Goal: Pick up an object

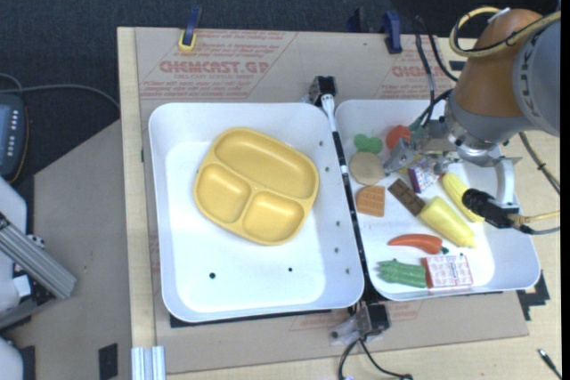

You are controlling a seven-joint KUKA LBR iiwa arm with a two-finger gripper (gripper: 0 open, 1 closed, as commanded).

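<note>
My gripper (411,157) hangs low over the upper middle of the right bin (512,276), among the toy foods. Just under and beside it lie a small purple packet (422,177) and a brown chocolate bar (405,196). A tan round cookie (364,167) lies to the gripper's left, with a green piece (366,141) and a red piece (396,137) behind it. I see nothing lifted off the bin floor.
The right bin also holds an orange waffle square (371,200), a yellow corn-like piece (450,220), a red chili (416,241), green beans (401,273) and a red-and-white box (448,270). A yellow divided plate (256,185) lies in the left bin (178,280).
</note>
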